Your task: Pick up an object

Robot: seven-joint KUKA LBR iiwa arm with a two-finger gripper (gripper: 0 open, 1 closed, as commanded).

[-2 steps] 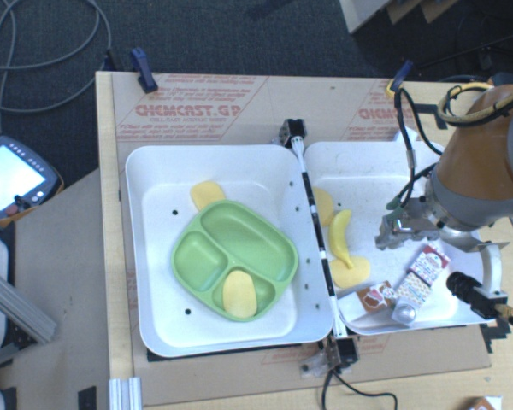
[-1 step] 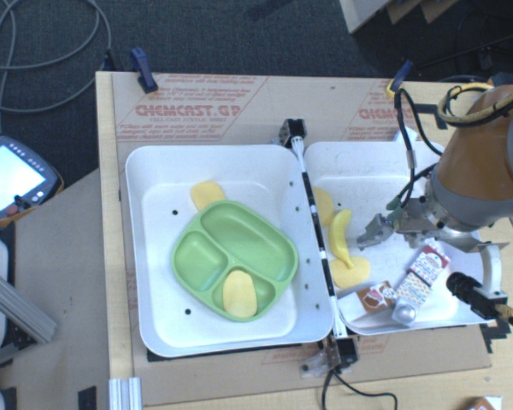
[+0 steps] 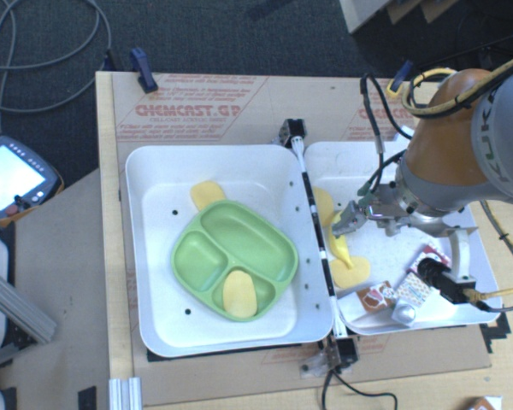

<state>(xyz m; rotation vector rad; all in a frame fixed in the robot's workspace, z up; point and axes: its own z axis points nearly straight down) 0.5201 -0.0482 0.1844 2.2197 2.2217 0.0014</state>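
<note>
Left bin (image 3: 154,195) and right bin (image 3: 359,156): smooth white plastic with a soft sheen. Green tray (image 3: 265,237): moulded plastic, satin to glossy, with faint highlights along the divider ridges. Yellow piece (image 3: 238,293) in the tray: smooth, matt, apparently plastic; the yellow piece (image 3: 207,194) behind the tray looks alike. Yellow shapes (image 3: 349,267) in the right bin: same smooth finish. Small packets (image 3: 395,297): printed wrapper, one end like crinkled shiny foil. Desk (image 3: 197,105): matt, pale brown board, like cardboard or fibreboard, printed in red. Arm (image 3: 462,135): glossy orange band, smooth grey casing. Clamps (image 3: 143,69): blue plastic. Floor (image 3: 197,15): dark, rough carpet.
</note>
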